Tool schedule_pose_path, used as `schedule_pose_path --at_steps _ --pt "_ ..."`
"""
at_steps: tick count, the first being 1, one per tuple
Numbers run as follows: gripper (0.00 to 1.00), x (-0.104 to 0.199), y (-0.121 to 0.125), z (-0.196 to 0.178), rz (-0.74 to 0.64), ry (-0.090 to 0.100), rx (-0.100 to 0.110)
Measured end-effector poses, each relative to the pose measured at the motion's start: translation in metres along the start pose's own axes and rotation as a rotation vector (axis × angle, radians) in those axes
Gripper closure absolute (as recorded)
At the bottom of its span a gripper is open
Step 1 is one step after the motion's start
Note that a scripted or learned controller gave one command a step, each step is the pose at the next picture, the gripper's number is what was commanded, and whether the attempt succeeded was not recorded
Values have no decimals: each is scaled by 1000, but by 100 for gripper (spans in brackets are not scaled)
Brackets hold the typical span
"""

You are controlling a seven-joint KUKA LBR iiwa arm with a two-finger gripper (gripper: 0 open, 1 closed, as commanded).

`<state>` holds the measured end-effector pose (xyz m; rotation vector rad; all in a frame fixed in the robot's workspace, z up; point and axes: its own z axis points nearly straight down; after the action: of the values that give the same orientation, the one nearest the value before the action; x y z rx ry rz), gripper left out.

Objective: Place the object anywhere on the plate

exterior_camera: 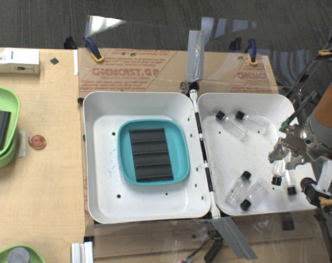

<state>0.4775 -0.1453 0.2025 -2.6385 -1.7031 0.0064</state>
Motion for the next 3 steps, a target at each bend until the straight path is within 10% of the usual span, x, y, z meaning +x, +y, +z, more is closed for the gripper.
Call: schedule_pose_path --at_steps 1,2,3 --pt "0 0 0 0 0 0 0" --pt "0 -54 24 -143 71 -1 -1" --pt "0 -37 66 -238 33 0 0"
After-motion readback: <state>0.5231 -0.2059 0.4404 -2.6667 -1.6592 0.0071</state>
